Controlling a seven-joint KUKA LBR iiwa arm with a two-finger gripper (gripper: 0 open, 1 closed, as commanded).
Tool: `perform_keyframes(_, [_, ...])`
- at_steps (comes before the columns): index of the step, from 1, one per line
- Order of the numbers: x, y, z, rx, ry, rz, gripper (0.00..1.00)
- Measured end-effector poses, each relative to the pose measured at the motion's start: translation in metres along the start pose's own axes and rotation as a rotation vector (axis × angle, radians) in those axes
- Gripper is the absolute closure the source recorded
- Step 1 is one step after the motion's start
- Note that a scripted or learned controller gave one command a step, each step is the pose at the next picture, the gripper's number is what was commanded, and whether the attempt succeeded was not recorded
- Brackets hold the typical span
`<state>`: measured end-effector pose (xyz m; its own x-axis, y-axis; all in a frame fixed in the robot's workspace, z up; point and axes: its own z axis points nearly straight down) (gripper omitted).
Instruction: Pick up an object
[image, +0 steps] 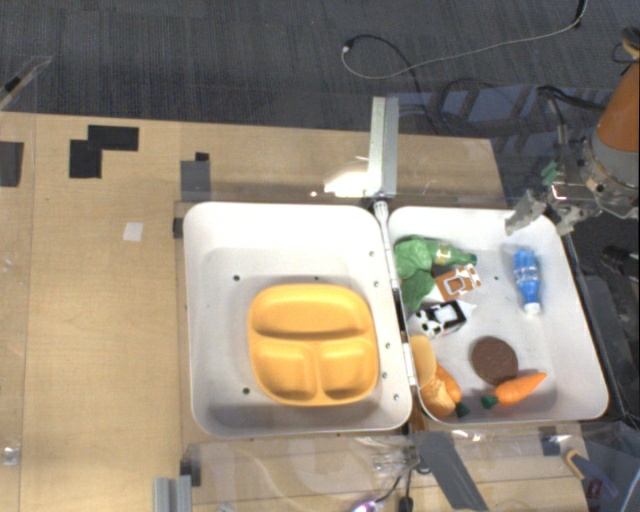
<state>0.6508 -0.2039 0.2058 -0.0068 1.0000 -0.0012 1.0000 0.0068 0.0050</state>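
— We caught the gripper (527, 212) hanging over the right bin (585, 375) at its one o'clock corner, and nothing sat between its fingers; whether they stood apart or together we could not tell from up there.

— So we judged it the approach step, nothing picked yet. What was nearest?

— The blue bottle (526, 279), lying just below the gripper at about two o'clock in that bin — clear of its neighbours. We reckoned the next move called for a short drop, lined up across the bottle's narrow width.

— And our count?

— In the right bin: one blue bottle, one brown disc (493, 358), one carrot (518, 388) at five o'clock, one green leafy toy (416, 258) at eleven, one small orange-and-white box (457, 281), one black-and-white piece (440, 318), and one bread-like piece (432, 378) at seven. In the left bin (220, 300) we counted one yellow divided plate (313, 340) — three compartments.
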Motion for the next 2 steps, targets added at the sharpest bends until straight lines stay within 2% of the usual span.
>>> perform_keyframes(1, [-0.001,-0.024,0.117,-0.004,-0.001,-0.095,0.00])
perform_keyframes(2, [0.001,-0.021,0.104,-0.011,-0.002,-0.099,1.00])
